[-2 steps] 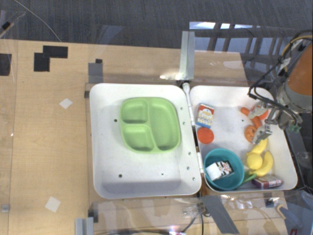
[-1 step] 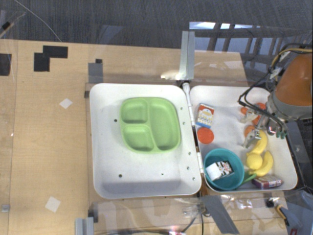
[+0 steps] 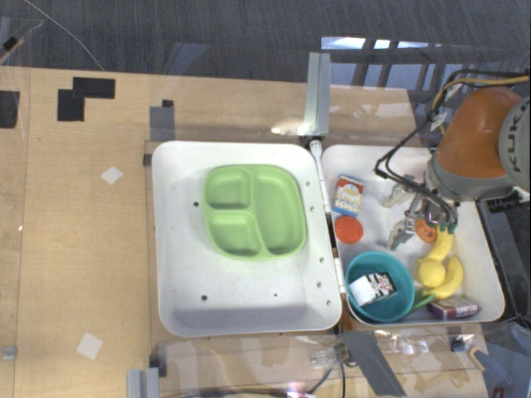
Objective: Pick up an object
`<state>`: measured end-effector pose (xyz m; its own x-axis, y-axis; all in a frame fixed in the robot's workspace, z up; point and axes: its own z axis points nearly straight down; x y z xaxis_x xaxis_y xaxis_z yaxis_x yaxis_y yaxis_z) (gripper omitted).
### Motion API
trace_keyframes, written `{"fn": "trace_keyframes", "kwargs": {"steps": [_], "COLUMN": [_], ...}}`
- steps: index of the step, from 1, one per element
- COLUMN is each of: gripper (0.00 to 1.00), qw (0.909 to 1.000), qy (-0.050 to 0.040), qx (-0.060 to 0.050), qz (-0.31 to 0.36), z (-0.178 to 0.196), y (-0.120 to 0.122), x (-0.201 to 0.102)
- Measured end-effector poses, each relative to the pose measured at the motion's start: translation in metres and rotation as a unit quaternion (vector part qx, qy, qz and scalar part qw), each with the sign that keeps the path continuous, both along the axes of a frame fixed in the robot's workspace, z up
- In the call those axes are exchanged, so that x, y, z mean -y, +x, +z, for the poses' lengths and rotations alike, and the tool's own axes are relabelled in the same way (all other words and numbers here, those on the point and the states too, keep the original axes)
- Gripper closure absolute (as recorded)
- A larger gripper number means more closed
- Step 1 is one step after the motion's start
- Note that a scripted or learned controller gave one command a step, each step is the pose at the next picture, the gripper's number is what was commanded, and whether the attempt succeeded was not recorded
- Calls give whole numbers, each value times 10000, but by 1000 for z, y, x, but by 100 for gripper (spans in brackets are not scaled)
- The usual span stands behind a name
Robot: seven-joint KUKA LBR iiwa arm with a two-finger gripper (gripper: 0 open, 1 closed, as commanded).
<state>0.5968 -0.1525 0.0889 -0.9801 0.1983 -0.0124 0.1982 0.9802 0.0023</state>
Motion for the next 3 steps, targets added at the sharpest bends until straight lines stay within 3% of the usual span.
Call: {"fn": "trace_keyframes", "kwargs": {"steps": [1,2,3], "gripper": [0,0,0], "qw": [10000,9992,9976], "qy": [-5,-1,-2], "qx": [-13,-10,0], "qz": [-45,-396,-692], "z": [-1,-1,0], "y": [62,21,47], "x": [29,13,34]}}
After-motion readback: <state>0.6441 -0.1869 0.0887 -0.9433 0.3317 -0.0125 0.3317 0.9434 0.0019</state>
